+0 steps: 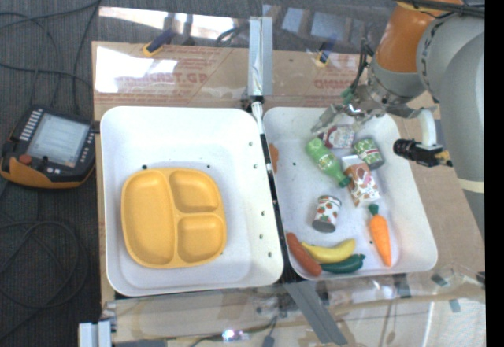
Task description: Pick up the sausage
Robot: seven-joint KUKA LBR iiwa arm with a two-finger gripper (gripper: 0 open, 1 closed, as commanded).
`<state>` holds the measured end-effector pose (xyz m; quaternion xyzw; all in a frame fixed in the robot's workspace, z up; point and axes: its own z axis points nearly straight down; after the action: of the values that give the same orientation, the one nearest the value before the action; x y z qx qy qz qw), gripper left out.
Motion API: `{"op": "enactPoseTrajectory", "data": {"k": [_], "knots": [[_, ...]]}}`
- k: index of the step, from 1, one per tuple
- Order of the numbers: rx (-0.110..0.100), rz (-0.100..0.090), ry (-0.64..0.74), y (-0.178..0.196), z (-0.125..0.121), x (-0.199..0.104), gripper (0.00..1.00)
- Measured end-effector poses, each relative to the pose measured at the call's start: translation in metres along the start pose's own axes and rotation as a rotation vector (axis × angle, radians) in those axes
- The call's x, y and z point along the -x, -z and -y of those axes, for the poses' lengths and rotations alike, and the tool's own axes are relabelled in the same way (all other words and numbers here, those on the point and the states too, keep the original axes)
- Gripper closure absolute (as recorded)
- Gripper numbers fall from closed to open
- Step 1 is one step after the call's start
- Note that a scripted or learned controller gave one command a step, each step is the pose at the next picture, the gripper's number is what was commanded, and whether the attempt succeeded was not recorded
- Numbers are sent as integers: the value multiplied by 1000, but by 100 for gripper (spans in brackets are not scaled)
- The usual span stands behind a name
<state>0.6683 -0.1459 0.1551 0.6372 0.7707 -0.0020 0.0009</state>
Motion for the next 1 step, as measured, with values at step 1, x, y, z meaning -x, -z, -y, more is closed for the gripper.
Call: {"op": "enactPoseTrajectory", "data": {"k": [1], "knots": [[-4,7,66,-39,-2,-39,0]]}}
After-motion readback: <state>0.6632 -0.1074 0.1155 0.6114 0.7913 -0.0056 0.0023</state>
